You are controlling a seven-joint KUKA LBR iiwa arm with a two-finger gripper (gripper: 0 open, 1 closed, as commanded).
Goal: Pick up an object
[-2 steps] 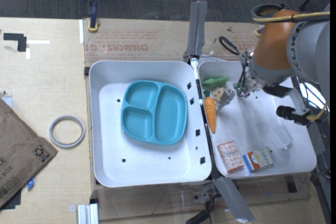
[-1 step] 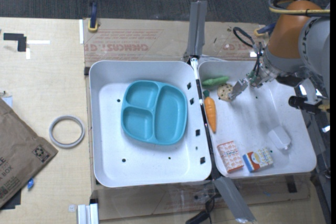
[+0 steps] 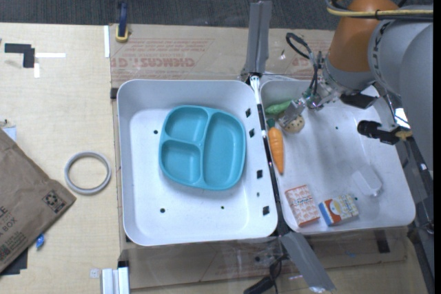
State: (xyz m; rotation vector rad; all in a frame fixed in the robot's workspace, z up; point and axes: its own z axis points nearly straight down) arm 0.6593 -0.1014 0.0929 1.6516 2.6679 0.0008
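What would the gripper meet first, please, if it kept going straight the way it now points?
Probably the small tan dotted object just below the gripper, near the green item in the right bin; depth is unclear.

Turquoise divided plate (image 3: 203, 147) in white bin (image 3: 138, 217), orange carrot (image 3: 276, 149), green vegetable (image 3: 278, 107), speckled tan cookie (image 3: 294, 123)

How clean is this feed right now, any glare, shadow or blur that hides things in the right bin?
Camera view: lighting is even and soft; the carrot and the two small cartons read sharply. The right bin's white floor is bright, so a clear plastic item nearly washes out against it. The gripper area by the green item is small, cluttered and hard to resolve. The blue tray is crisp.
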